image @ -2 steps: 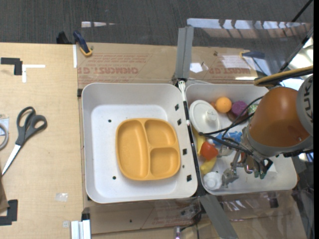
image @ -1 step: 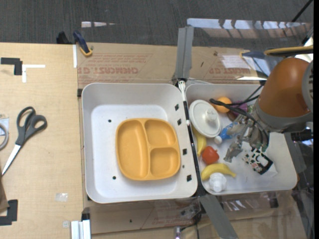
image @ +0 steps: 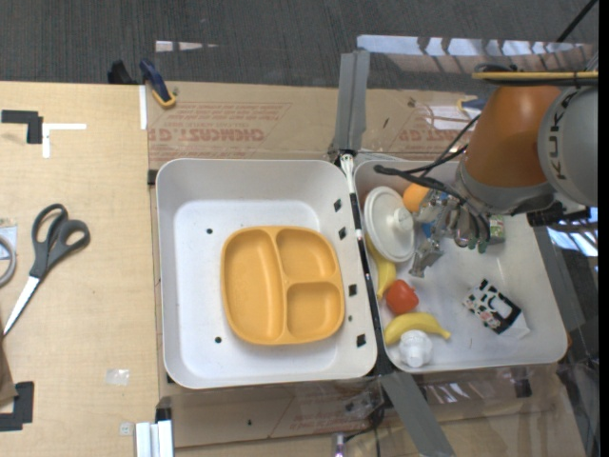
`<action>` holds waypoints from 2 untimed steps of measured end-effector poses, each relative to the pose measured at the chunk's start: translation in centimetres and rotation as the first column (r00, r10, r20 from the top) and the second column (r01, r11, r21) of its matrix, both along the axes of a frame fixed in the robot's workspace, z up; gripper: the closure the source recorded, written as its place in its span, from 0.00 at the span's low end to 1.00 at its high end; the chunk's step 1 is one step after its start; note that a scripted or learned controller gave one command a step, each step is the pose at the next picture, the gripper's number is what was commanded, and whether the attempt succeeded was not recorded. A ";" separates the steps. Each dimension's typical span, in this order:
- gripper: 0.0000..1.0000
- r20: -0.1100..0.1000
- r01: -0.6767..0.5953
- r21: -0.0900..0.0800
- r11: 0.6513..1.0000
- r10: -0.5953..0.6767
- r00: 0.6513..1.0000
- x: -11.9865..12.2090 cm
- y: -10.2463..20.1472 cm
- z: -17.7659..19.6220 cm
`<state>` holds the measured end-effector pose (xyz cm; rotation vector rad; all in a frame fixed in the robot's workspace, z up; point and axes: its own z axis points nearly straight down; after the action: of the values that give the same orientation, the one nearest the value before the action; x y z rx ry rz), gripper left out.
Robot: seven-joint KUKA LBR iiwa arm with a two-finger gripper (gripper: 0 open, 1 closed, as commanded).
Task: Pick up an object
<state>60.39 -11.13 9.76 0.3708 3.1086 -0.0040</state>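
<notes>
My gripper (image: 440, 244) hangs low over the back left part of the right bin (image: 533, 350), below the orange wrist band. Just left of it a white round lid or bowl (image: 388, 223) leans on the bin's left wall, and an orange ball (image: 415, 197) peeks out behind it. A red tomato-like toy (image: 402, 297) lies in front of the gripper. Further forward lie a yellow banana (image: 417, 326) and a small white object (image: 415, 349). Another yellow piece (image: 384, 276) rests by the wall. A black-and-white patterned item (image: 492, 307) lies to the right.
The left bin (image: 181, 255) holds a yellow divided plate (image: 283, 285). Scissors (image: 46, 246) lie on the wooden bench at the far left. A grey divider (image: 352, 103) stands between the bins at the back. Cables trail around the wrist.
</notes>
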 end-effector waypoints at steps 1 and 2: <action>0.00 -0.006 0.217 0.003 0.976 -0.217 0.976 1.2 -7.8 6.7; 0.00 -0.003 0.290 0.005 0.957 -0.290 0.957 3.4 -3.6 -0.3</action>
<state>63.81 -14.78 9.49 0.8234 3.0238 0.0010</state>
